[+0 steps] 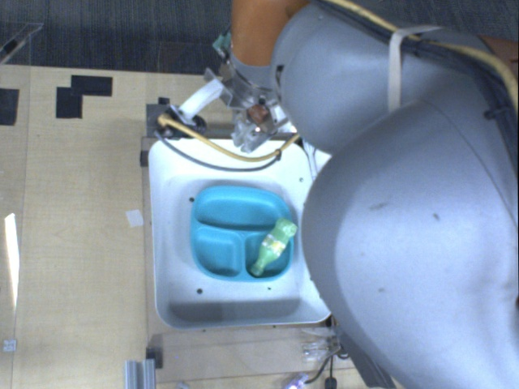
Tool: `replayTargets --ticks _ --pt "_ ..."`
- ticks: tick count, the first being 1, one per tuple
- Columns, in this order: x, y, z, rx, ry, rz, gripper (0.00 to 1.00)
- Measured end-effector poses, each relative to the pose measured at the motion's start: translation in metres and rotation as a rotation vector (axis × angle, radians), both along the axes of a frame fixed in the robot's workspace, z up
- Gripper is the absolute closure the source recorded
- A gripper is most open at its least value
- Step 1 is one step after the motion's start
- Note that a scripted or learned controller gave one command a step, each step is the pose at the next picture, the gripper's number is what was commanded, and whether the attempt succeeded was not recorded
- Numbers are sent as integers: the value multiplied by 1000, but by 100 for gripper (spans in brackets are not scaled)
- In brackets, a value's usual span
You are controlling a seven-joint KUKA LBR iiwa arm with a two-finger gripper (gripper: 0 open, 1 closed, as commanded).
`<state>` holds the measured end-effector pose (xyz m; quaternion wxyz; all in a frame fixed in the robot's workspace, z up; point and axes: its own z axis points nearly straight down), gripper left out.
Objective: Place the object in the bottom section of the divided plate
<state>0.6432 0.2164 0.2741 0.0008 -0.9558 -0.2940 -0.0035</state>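
Lying tilted in the blue divided plate (217, 217), the green bottle (273, 248) occupies its 4 o'clock section; tool (253, 128) hovers at 12 o'clock, grip state indeterminable.

A pale wooden desk (73, 241) with black block markings (81, 94) near its far edge carries a shallow white plastic bin (170, 217), and a small pale label (134, 216) lies just left of it.

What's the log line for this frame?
gripper: above bin's far rim, away from plate | green bottle: lying in lower-right section of blue plate | bin: white
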Motion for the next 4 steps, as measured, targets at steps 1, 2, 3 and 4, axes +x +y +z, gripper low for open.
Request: replayTargets --ticks 1,2,3,4 --pt "15 18 52 1 0 -29 100" --pt "18 -35 -33 -4 5 -5 100" --pt "9 12 -154 5 -3 -197 100" --pt "19 18 -110 2 1 -311 100"
